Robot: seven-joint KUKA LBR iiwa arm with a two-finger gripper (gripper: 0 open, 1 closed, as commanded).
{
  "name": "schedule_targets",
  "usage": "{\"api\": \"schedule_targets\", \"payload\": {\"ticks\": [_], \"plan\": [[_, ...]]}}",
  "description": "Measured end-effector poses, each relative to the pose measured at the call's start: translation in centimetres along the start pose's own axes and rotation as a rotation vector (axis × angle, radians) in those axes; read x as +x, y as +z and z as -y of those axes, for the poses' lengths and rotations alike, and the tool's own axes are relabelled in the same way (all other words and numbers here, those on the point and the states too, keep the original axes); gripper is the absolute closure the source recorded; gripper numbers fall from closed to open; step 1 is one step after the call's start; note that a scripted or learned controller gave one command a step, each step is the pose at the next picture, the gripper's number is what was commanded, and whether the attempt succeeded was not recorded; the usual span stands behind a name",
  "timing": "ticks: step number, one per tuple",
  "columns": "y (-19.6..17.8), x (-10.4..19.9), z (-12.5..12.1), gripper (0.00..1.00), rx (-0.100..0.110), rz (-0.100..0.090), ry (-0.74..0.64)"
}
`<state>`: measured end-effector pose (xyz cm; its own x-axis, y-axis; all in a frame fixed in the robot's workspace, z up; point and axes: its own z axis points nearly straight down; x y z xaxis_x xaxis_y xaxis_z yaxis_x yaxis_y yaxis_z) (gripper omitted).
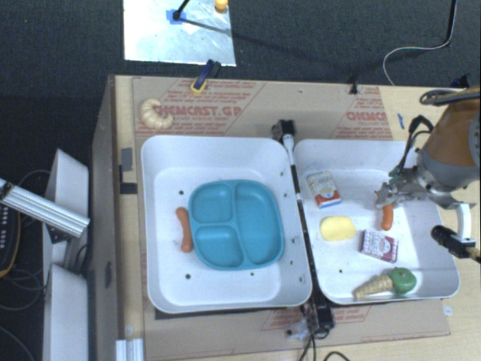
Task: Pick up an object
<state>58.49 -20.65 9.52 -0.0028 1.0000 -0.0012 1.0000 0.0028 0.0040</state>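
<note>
My pincer (pixel 388 200) is down in the right bin (pixel 451 277), sitting right on top of a small orange sausage (pixel 387 217) at roughly 3 o'clock of the frame. I can't tell how wide it stands, or whether anything is actually caught in it; the metal end hides the top of the sausage.

To do this step well, I'd say: centre over the sausage, grip across its short width and not along its length, and get low enough to close around its middle before lifting. It's round and smooth, so it will likely roll or squirt out if pinched off-centre (worth a slow, straight lift). Watch the neighbours: a yellow block (pixel 337 228) at its 9 o'clock, a red and white carton (pixel 379 246) near its 6 o'clock, both apart from it. A second small box (pixel 323 189) lies further off toward 10 o'clock, and an ice cream cone (pixel 383 283) sits at the bin's 6 o'clock edge.

The sausage itself: short, orange-red, glossy, lying roughly upright in frame on the white floor.

Left bin (pixel 161 277) holds a blue divided tray (pixel 234 224) with another sausage (pixel 184 229) just at its 9 o'clock.
</note>
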Motion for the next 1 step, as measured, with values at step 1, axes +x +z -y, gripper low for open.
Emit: {"api": "schedule_targets", "payload": {"ticks": [1], "plan": [[1.09,6.73,-3.31,1.0,0.001,-0.002,-0.001]]}}
